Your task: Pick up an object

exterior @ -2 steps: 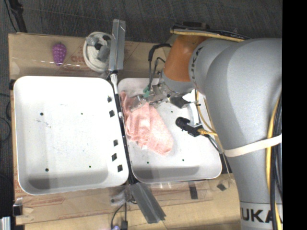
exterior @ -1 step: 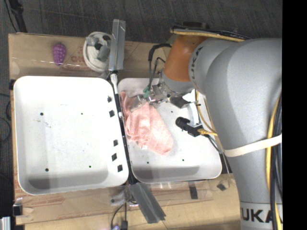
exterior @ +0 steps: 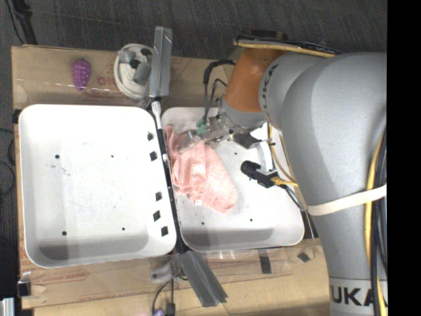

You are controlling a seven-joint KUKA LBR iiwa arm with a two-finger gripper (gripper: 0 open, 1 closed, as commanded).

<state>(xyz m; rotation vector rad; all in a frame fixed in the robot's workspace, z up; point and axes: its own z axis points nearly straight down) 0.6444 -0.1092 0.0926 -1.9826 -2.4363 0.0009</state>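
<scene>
A crumpled pink cloth (exterior: 200, 172) lies in the right bin (exterior: 263, 232), against its left wall and reaching toward the middle. My gripper (exterior: 202, 131) is down at the cloth's upper edge, near the bin's back left corner. The wrist and the big grey arm cover the fingers, so their state is hidden, and I cannot tell whether cloth is between them.
The left bin (exterior: 85, 176) sits beside it, split off by a grey divider with black clips (exterior: 160, 176). Behind the bins, a purple grape-like object (exterior: 81, 73) and a white coiled item (exterior: 133, 70) rest on the cardboard. The arm covers the right bin's right side.
</scene>
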